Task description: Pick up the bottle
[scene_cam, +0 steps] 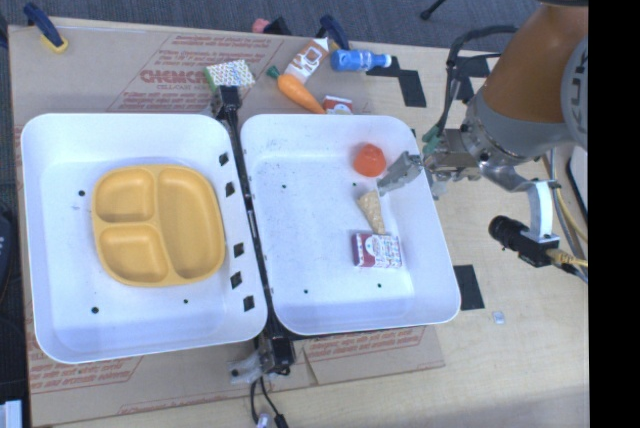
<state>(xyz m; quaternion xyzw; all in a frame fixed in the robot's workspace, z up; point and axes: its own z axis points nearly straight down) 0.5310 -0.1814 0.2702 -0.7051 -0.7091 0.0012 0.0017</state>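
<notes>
Colour check, your bench view:
You've got two white bins [40, 216], the left one holding a yellow divided plate [158, 222]. Right bin: orange-red ball [369, 159], tan cone [372, 211], dark red carton [377, 250] with white print. Behind the bins: blue bottle [358, 61], orange carrot [298, 93], white-and-orange bottle [306, 61], green-and-white patterned box [230, 74]. Arm's grey with an orange band [535, 56].

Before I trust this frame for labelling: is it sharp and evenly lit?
Camera view: lighting is even and soft, shadows faint. The right bin shows no strong glare. Small items such as the bottle look soft and low-resolution, and the gripper is slightly blurred.
</notes>
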